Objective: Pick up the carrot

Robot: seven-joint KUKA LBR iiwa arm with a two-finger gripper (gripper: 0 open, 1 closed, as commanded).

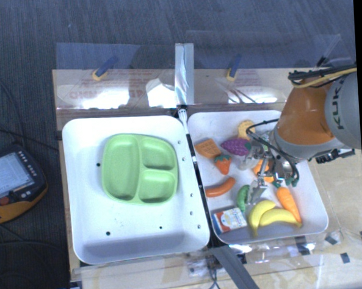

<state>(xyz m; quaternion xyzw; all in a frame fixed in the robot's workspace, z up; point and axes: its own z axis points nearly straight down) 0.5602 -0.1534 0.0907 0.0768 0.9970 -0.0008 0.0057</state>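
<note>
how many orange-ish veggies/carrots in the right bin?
2: the large carrot at the right bin's right side beside the bananas, and a small carrot-like piece near the bin's upper left. The arm may hide others.

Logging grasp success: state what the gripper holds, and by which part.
Cannot be told. The two-finger gripper sits low in the right white bin beside the orange toy carrot, its tips lost among clutter.

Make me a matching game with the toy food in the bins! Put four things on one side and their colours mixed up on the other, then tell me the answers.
Things:
1. carrot
2. banana
3. divided plate
4. grapes

Colours:
A. purple
B. light green
C. orange
D. yellow

Pairs: 1-C, 2-D, 3-B, 4-A.
</note>
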